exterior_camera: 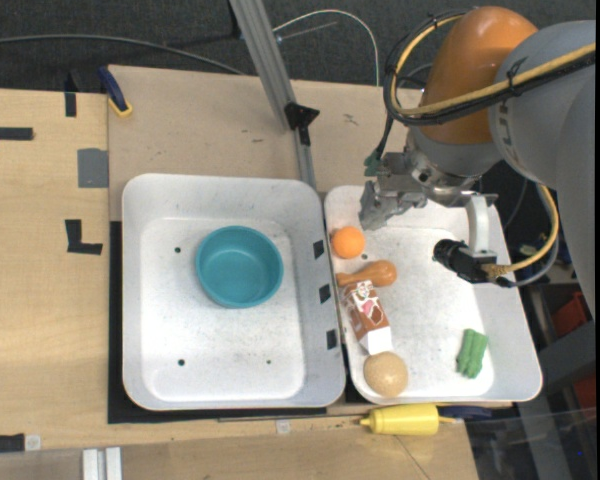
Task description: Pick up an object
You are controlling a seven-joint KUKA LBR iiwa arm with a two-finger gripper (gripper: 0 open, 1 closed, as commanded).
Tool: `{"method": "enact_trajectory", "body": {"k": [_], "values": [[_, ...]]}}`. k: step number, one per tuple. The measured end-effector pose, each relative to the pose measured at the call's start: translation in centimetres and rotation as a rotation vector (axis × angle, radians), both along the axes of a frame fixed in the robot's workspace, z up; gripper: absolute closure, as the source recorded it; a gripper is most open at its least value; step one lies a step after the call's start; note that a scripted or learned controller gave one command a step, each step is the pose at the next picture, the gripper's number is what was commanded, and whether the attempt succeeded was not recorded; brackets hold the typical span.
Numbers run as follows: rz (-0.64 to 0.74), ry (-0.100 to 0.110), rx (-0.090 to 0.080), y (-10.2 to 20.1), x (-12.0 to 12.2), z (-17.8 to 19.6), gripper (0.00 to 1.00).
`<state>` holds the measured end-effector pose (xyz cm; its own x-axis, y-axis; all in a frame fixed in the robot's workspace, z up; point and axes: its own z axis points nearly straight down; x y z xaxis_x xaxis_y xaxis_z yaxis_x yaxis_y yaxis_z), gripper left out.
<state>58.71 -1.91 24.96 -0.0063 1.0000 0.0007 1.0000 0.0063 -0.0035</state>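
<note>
Gripper above right bin's orange ball

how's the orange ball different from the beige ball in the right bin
The orange ball is bright orange and looks smaller; the beige ball is pale tan and looks bigger. The orange ball lies at the bin's far left, just below the hand; the beige ball lies at the near edge. Both are round.
</note>
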Motion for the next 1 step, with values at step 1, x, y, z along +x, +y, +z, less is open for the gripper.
{"method": "enact_trajectory", "body": {"k": [1], "values": [[0.000,-0.001,-0.001,4.84,2.27,-1.75,1.00]]}}
